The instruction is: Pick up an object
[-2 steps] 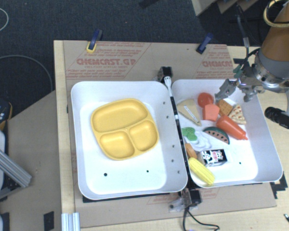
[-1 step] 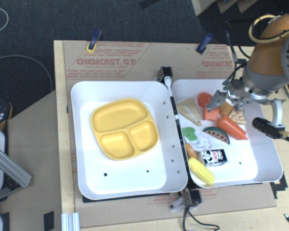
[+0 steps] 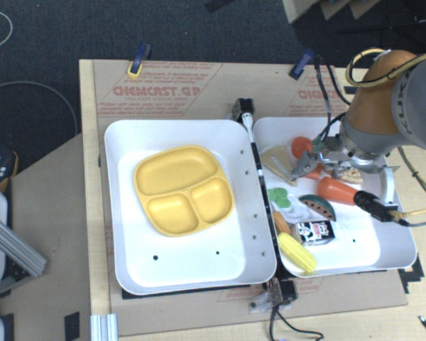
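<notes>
My gripper point(image 3: 319, 169) is low in the right bin point(image 3: 383, 251), near its back, reaching in from the right. It is open, with one finger point(image 3: 302, 169) splayed out to the left. A red tomato point(image 3: 300, 146) lies just behind that finger. An orange-red carrot-like piece point(image 3: 337, 189) lies just in front of the gripper. A watermelon slice point(image 3: 317, 206), a green piece point(image 3: 278, 197), a black-and-white carton point(image 3: 314, 231) and a yellow corn cob point(image 3: 297, 253) lie nearer the front. I see nothing between the fingers.
The left bin point(image 3: 128, 247) bears a yellow divided plate point(image 3: 182, 189). A beige flat piece point(image 3: 275, 162) lies by the ridge between the bins. A black cable end point(image 3: 366, 203) hangs off the arm over the right bin's right part.
</notes>
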Controlling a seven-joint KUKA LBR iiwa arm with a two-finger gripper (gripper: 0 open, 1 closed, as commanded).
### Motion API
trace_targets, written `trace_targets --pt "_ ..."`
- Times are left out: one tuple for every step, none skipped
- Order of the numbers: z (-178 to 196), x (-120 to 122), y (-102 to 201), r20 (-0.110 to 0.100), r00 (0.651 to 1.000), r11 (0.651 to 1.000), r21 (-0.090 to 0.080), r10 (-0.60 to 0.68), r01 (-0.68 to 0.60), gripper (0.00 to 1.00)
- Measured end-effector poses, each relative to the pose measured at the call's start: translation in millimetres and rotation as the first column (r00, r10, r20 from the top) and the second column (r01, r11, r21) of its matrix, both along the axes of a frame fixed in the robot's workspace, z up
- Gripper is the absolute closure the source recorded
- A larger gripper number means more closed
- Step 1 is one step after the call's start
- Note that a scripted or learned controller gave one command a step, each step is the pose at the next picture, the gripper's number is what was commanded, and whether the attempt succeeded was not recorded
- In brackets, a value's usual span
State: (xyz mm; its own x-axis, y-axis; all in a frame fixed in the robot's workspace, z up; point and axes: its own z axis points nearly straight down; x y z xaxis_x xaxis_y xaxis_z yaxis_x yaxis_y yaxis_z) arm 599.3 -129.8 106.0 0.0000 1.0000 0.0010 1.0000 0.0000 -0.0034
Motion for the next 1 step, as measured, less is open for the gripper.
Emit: trace_targets --pt "-18.6 1.7 0.1 0.004 1.0 1.0 0.0 0.0 0.0 0.0"
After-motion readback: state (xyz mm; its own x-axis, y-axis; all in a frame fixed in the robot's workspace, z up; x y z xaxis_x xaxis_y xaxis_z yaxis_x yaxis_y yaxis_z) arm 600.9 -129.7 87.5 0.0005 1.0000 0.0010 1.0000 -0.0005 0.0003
